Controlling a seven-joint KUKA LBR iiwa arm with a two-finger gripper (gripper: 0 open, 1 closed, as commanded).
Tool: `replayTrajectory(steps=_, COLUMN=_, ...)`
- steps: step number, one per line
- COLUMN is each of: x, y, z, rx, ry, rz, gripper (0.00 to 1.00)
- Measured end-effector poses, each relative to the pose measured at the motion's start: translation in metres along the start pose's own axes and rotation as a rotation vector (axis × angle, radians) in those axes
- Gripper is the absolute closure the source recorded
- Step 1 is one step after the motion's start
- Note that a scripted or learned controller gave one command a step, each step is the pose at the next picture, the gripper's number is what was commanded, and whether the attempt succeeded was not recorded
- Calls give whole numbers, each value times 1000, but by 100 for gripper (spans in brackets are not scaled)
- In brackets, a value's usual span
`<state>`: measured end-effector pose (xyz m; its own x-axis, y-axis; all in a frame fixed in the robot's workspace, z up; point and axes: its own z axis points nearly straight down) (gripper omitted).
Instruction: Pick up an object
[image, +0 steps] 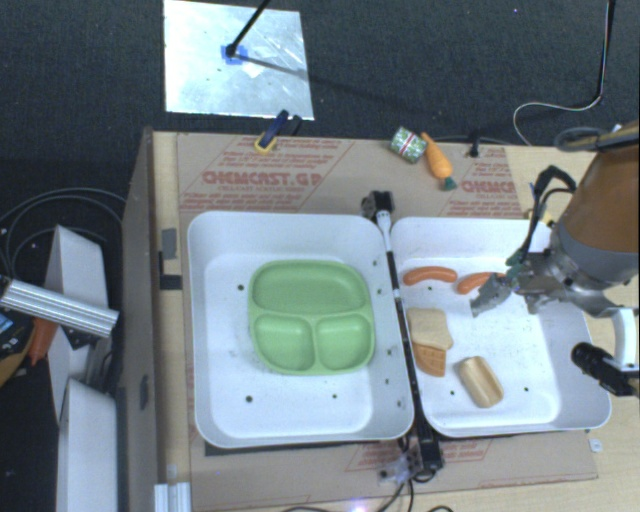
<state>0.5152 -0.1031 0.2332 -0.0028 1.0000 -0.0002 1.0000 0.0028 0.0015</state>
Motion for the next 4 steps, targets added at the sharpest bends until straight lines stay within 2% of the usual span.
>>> replayTrajectory(steps=1, x=-6, y=-31, z=138, rx=6, ry=1, rz=2, gripper=0)
replayTrajectory(steps=2, x=-79, y=-29, z=149, rx=0, ry=-2, rz=3, gripper=0)
replayTrajectory(steps=3, x=3, y=-4, z=76, rx=-2, ry=1, rz=-1, gripper=0)
replayTrajectory(steps=4, x=-38, y=-29, z=149, rx=0, ry=0, rz=2, gripper=0)
